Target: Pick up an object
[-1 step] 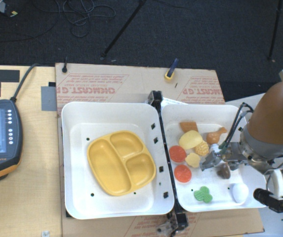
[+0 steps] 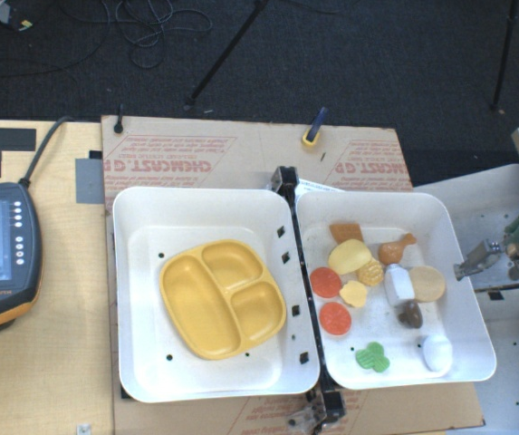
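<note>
The gripper (image 2: 484, 259) waits just right of the right bin (image 2: 463, 243), and I cannot tell how it is set, while the toy food (image 2: 350, 257) piled to its left looks light, hard and a bit slippery, so pinch one piece across its middle.

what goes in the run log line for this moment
phase: pre-grasp | gripper: at right bin edge, nothing held | toys: in right bin | yellow tray: left bin

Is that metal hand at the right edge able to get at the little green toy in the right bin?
Probably yes. The green toy lies alone near the right bin's front, nothing on top of it, and the hand waits just outside that bin's right rim.
</note>
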`<state>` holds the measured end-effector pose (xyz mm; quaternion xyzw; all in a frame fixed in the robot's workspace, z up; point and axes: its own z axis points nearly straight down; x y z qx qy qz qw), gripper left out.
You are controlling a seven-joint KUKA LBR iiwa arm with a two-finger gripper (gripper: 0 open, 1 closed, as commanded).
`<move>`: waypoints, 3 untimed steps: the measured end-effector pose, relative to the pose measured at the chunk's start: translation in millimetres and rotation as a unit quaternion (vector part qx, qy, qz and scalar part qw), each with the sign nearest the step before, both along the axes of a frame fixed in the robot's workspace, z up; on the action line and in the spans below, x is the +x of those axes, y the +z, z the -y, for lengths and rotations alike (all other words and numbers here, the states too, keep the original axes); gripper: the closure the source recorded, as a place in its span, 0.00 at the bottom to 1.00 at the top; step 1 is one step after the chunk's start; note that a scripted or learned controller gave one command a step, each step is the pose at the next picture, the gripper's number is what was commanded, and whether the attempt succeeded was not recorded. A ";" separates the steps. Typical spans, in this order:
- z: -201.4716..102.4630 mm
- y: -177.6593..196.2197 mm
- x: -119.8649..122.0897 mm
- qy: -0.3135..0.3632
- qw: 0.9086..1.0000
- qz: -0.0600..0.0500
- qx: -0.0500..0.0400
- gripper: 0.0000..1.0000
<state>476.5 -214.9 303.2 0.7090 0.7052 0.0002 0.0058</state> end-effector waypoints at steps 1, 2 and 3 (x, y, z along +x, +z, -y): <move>-102.7 -102.4 -1.8 0.006 1.000 -0.011 0.008 0.00; -128.3 116.5 1.1 0.005 1.000 0.002 0.003 0.00; -193.6 4.3 -1.5 0.005 1.000 -0.011 0.005 0.00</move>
